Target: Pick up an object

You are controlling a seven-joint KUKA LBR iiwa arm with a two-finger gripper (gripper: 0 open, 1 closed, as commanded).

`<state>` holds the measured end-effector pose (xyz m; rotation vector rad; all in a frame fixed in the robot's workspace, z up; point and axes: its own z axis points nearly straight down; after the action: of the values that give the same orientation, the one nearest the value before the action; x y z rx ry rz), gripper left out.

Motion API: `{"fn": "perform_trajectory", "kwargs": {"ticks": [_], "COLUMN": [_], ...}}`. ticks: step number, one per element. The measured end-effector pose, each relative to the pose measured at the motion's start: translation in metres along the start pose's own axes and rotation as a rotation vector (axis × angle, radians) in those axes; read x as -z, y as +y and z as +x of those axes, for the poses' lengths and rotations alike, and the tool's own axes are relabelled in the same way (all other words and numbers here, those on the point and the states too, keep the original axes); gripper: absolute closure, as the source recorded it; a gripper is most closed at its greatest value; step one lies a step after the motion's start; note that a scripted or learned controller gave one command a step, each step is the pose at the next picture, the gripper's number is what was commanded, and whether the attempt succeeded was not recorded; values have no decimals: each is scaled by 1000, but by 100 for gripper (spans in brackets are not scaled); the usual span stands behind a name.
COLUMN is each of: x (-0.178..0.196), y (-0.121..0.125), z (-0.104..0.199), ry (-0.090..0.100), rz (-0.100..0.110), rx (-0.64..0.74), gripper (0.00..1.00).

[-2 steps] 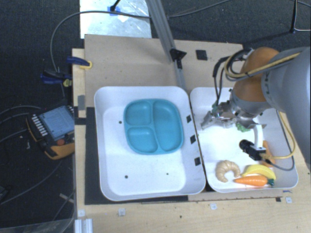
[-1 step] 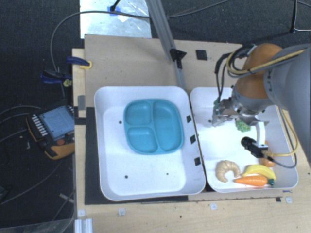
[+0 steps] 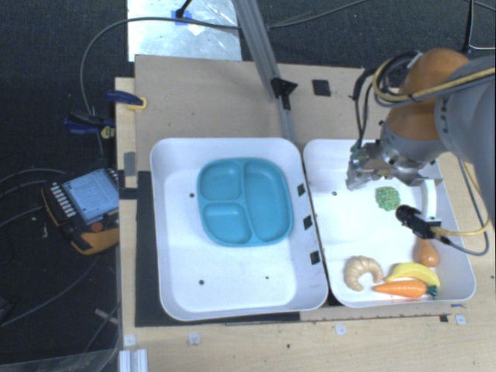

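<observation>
My gripper [image 3: 361,175] hangs over the back left part of the right bin [image 3: 335,231], low above its white floor. A small green knobbly piece [image 3: 385,198] lies just to its right, apart from it. Along the front of this bin lie a tan croissant [image 3: 363,270], a yellow banana [image 3: 415,273], an orange carrot [image 3: 401,289] and a small orange rounded piece [image 3: 425,252]. I see nothing held under the gripper.
The left bin [image 3: 167,231] holds a blue divided plate [image 3: 244,201]. A grey pole [image 3: 260,41] slants across the back of the bench. Cables and a small device [image 3: 85,200] lie on the floor to the left.
</observation>
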<state>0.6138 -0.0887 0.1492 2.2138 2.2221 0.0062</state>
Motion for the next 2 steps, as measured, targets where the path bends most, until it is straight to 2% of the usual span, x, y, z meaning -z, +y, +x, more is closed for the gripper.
{"fn": "perform_trajectory", "kwargs": {"ticks": [1,2], "x": [65,78], "y": [2,3], "z": [-4,-4], "ry": [0,1], "rz": [-2,3], "rx": [1,2], "gripper": [100,100]}}
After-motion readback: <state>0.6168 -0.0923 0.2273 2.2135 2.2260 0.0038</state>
